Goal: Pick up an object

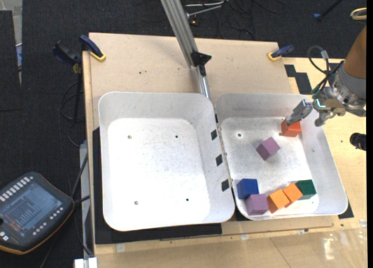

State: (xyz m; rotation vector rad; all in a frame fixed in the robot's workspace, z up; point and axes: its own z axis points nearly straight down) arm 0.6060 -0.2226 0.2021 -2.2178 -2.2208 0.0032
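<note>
My gripper hangs over the far right part of the right bin, its two fingers spread apart and open. A red-orange block lies on the bin floor right at the tip of the left finger, not between the two fingers. A purple cube sits near the bin's middle. Along the near edge lie a blue cube, a second purple cube, an orange cube and a green cube.
The left bin stands beside the right one, on the wooden bench. A slanted metal pole runs down to the seam between the bins. A teach pendant lies at the lower left, off the bench.
</note>
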